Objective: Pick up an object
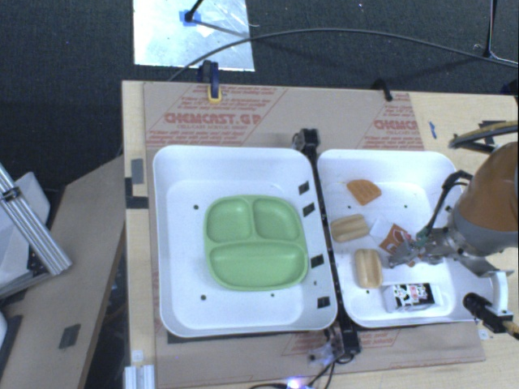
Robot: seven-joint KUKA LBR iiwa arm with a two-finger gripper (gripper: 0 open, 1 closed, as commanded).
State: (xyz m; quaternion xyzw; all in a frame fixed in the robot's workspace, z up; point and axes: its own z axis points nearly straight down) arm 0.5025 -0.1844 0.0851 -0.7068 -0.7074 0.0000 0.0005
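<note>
Two shallow white bins sit side by side on the pale wooden worktop (97, 217), a clear printed plastic sheet (268, 116) under them and dark carpet beyond. The left bin (174, 168) carries a green plastic plate with three compartments (255, 241), lying flat near its middle. Over in the right bin (438, 168) we have an orange-tan wedge-shaped piece (364, 191) toward the far side, a pale tan block (349, 228) just below it, and a second tan block (367, 267) nearer the front. A small reddish-brown packet (395, 237) lies right beside the arm's tip, and a black-and-white printed packet (410, 296) rests by the front wall. The grey arm with its orange band (491, 197) reaches in from the right, and the gripper (403, 255) is low over the bin, between the reddish packet and the second tan block. Whether the jaws are open or closed I cannot tell. A silver foil-like square (192, 21) lies on the carpet behind the worktop, and a metal rail (28, 217) stands at the left.
</note>
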